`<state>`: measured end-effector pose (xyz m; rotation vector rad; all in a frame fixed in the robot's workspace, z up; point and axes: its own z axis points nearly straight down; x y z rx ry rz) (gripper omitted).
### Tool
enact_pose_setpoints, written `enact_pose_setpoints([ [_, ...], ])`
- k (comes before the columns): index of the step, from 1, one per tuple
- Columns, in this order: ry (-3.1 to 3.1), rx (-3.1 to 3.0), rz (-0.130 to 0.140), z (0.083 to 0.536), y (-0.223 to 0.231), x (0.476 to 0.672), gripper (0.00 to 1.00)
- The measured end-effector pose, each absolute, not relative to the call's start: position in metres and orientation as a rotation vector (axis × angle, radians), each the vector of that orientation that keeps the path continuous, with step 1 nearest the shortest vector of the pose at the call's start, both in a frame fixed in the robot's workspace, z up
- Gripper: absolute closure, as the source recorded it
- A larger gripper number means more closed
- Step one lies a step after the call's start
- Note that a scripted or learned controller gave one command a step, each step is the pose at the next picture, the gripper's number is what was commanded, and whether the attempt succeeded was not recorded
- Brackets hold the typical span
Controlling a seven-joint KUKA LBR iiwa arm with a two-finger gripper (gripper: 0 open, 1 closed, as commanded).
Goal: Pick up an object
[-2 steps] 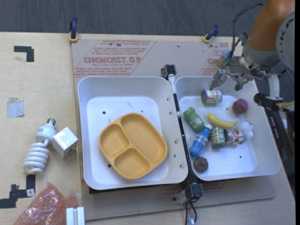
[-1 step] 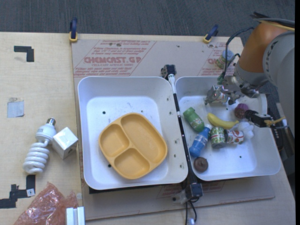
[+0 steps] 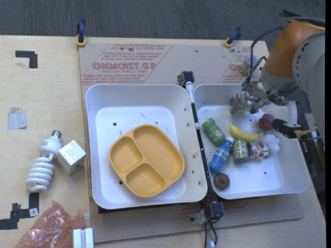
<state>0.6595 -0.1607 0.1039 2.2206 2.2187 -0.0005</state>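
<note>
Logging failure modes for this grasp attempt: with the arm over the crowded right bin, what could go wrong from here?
1. The banana, can, green bottle and blue bottle lie tightly clustered, so the pincer may nudge neighbours or grab two things.
2. The pincer hangs close to the right bin's far wall, so a descent there could clip it.
3. The round dark red ball might roll away when touched.

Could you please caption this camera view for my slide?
Gripper over the right bin of small items; yellow tray in left bin.
</note>
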Motion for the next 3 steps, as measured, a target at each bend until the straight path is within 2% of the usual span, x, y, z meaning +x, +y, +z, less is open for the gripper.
enact_pose_setpoints([
  [1, 2.221, 2.220, 0.000, 0.265, -0.049, 0.608, 1.00],
  [2, 2.223, 2.220, -0.001, 0.296, -0.017, 0.552, 1.00],
  [3, 2.219, 2.223, 0.000, 0.269, -0.019, 0.541, 1.00],
])
